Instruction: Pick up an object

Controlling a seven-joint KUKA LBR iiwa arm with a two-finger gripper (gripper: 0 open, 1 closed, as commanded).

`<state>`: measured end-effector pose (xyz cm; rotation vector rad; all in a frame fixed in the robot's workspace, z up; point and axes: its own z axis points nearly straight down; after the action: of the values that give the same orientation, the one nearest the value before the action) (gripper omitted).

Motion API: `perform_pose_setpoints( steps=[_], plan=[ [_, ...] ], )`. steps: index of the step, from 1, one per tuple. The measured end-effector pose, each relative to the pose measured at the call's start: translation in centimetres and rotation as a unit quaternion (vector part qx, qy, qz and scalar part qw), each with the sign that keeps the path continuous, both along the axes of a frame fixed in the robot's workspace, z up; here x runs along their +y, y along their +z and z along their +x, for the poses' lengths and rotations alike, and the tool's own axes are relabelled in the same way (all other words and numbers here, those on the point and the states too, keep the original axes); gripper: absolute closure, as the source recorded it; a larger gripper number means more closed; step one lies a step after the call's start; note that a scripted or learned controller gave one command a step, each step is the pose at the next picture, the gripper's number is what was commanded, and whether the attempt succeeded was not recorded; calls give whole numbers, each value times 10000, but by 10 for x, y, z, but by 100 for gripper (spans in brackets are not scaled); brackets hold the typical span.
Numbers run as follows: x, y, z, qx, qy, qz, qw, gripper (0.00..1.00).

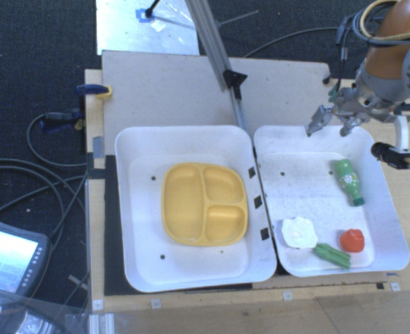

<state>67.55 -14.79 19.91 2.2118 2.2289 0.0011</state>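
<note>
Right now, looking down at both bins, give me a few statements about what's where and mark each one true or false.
1. The yellow divided tray lies in the left bin. True.
2. The green bottle is in the same bin as the tray. False: it lies in the right bin.
3. The gripper has its fingers apart over the right bin's far edge, with nothing between them. True.
4. The red toy lies against the green bottle. False: they lie apart, the toy nearer the front edge.
5. The white object lies beside a small green vegetable toy. True.
</note>
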Motion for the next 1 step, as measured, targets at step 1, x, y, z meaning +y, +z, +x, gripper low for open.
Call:
perform_pose_setpoints(
  steps=[1],
  plan=[
    [0,0,0,2,4,-4,10000,0]
  ],
)
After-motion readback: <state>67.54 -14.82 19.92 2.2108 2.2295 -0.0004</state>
